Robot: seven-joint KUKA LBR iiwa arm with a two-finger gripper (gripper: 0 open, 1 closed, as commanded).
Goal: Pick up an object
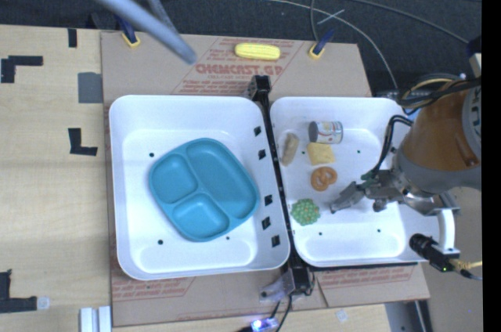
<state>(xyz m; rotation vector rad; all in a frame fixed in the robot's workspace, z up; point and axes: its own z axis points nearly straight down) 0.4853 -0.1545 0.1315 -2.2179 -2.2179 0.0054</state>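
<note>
The right bin [352,248] holds several small items. A small can [327,132] lies near its back, with a yellow block [320,153] just in front of it. To their left is a tan oblong piece [290,148]. An orange-brown ring [323,178] sits in the middle, and a green broccoli-like piece [304,211] lies near the left wall. My gripper [340,203] is low over the bin floor, just right of the green piece and below the ring. I see nothing held in it.
A blue divided plate [203,188] lies in the left bin [125,166]. A yellow object [257,52] rests on the cardboard behind the bins. The arm's bulk [442,146] covers the right bin's right edge. Cables trail at the back.
</note>
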